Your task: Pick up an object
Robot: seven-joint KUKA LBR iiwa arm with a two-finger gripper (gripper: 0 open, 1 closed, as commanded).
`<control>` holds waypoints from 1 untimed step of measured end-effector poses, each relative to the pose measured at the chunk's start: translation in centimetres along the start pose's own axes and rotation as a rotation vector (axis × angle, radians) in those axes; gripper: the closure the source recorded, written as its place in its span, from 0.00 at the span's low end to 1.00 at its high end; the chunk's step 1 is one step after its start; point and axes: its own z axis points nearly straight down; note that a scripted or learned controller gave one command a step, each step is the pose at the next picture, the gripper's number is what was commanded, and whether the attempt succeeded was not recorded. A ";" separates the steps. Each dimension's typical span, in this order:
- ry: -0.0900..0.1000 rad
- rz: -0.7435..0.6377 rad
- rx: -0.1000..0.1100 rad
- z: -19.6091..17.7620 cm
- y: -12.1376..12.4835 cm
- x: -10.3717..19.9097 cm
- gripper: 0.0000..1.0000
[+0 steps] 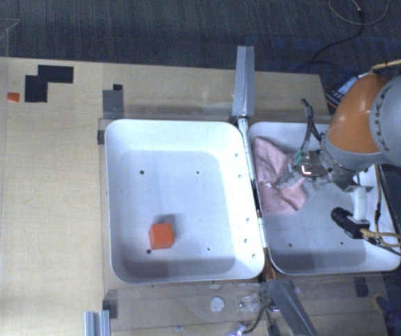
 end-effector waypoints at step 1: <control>-0.002 -0.135 -0.006 0.6 6.6 1.6 0.00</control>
